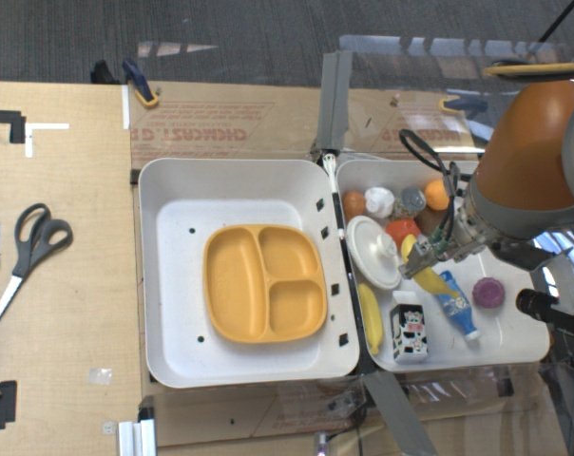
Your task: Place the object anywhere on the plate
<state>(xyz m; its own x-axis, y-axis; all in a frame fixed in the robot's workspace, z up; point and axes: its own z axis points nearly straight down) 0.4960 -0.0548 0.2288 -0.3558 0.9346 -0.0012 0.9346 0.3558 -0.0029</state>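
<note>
A: In the right half of the frame, our gripper [428, 255] hangs low over the right bin [515, 350], among many small things. We cannot tell how the jaws stand; the wrist covers them.

B: Which object do we take? The task does not name it. Near the gripper we see a white round lid [374, 251], a blue tube [455, 303], a banana [370, 319] and a small milk carton [410, 333].

A: The yellow plate [265, 282] lies in the left bin [163, 255], with nothing on it yet.

B: We think the crowding is the danger. The gripper could catch two things, or push one aside and come up with nothing.

A: Also the wall between the bins could knock a low-carried object.

B: The bench [59, 350] is pale wood, with scissors [26, 250] at the left, and a dark carpet [220, 17] at the top.
</note>
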